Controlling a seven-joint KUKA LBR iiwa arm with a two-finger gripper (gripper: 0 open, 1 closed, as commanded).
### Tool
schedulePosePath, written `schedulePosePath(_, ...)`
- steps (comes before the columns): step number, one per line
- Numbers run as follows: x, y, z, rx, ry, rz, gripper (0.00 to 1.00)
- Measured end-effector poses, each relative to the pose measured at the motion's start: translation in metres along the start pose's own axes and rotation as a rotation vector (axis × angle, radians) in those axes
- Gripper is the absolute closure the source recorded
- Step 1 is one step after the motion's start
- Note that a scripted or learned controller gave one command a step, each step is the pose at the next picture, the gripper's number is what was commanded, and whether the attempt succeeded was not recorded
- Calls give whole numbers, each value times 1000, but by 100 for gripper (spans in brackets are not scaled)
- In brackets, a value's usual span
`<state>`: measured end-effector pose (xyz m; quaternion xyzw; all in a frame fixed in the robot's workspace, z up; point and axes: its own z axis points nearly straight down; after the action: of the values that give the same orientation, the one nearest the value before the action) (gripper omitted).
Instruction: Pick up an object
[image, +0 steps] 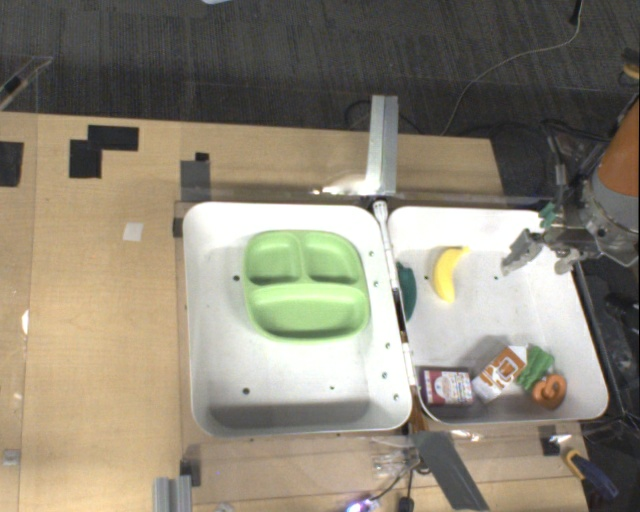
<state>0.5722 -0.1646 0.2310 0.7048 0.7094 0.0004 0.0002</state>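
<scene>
Two shallow white bins are sitting side by side on the bench, and we are looking down on them at a slant. We are seeing the gripper (540, 252) reaching in from the right, hovering over the upper right part of the right bin (560, 330). Its fingers (517, 252) are showing as grey prongs pointing left and down, but at this size we cannot tell how far apart they are standing, and we are seeing nothing between them.

We are finding a yellow banana (446, 272) lying in the upper left part of that bin, well apart from the gripper. Just beside it, against the wall shared by the bins, a dark green object (406, 290) is peeking out; it is partly hidden, possibly a lid or a bowl. Along the near wall we are seeing a dark maroon packet (447, 386), a brown and white carton (505, 372) and an orange and green toy carrot (545, 378), all close together.

We are seeing a green divided plate (303, 284) resting in the left bin (215, 330).
</scene>
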Motion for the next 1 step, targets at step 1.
schedulePosePath(1, -15, -43, 8, -2, -1, -190, 0)
